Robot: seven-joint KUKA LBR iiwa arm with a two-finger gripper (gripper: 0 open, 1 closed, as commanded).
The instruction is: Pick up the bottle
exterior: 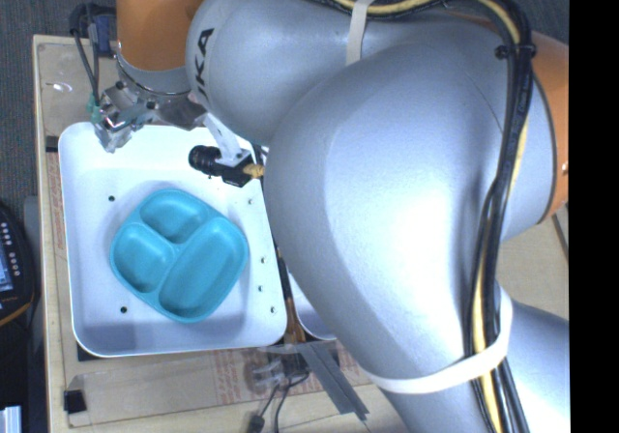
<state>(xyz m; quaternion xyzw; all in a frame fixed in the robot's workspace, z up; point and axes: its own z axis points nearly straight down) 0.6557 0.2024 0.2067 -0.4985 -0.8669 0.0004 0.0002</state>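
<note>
Gripper (114, 124) is seen at the far left corner of the left bin (87, 325), over the bin's rim. Whether it is open or closed cannot be told: the tip is small and blurred, and nothing is seen gripped. A small green part is noted on its left side.

A black fitting (215, 162) with a brass-coloured end is mounted just beside the wrist, over the bin's far right area.

The orange band (155, 6) is seen directly above the wrist. The grey arm (406, 180) is spread across the middle and right of the view. A black-and-yellow cable (503, 180) is run along it and is tied down with a white strap (360, 20).

A blue three-compartment plate (179, 252) is laid flat in the middle of the left bin, well apart from the gripper.

A white sliver (308, 325) of the right bin is seen under the arm. The rest is covered.

Bottle: position cannot be told.

Both bins are carried on a pale surface (232, 373).
</note>
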